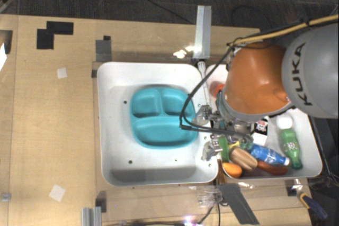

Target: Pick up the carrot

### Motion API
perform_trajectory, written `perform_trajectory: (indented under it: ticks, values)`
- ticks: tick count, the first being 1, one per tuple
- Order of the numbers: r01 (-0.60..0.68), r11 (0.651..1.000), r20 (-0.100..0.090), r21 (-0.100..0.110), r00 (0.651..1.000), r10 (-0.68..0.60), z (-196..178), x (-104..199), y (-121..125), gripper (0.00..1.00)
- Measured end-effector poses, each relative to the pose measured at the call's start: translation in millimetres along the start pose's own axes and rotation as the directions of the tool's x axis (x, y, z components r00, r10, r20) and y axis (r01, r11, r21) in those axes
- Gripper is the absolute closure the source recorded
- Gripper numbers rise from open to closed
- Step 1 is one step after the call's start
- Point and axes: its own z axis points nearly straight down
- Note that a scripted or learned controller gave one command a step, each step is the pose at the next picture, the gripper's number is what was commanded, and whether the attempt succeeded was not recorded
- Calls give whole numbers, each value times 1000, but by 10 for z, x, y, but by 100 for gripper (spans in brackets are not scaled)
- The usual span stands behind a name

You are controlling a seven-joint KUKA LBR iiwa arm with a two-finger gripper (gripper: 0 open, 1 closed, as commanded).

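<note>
Grey-and-orange arm [265,79] is hanging over the right white bin [312,159].
I am seeing the gripper [217,148] just above the small orange carrot [231,169] at the bin's near-left corner; finger spread I cannot tell.

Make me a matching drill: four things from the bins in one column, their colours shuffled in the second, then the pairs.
Things:
1. tray
2. bottle at the right bin's far right
3. bottle lying beside it
4. band on the arm

Colours:
A. orange
B. green
C. teal
D. blue

Pairs: 1-C, 2-B, 3-D, 4-A
</note>
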Motion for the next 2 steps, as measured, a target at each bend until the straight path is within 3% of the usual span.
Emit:
perform_trajectory:
  ticks: [1,2]
  values:
    - [-366,930,4,1,930,366,-3,-533,-539,0]
    - [46,999,1,1,999,-46,-2,-114,-88,0]
